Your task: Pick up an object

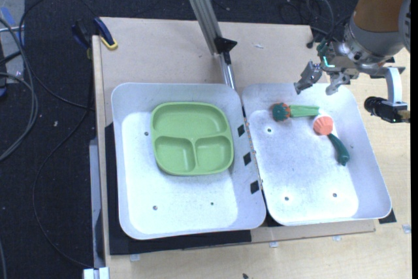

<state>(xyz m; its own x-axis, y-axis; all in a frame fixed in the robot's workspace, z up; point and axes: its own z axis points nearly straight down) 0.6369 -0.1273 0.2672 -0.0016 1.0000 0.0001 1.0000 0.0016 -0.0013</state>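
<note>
Right of centre, 2 small toys lie in the right bin [366, 160]: a green-handled brush [295, 112] and a salmon-headed spoon [330, 134], probably light, rigid plastic. Grasp across a handle. The gripper [322, 80] hangs spread open, holding nothing.

Robot lab, no doubt about it.
Plywood bench [170, 52] on dark carpet, loose cables [39, 95] trailing everywhere, a metal pole [199, 0] rising over two white bins [130, 206].
</note>
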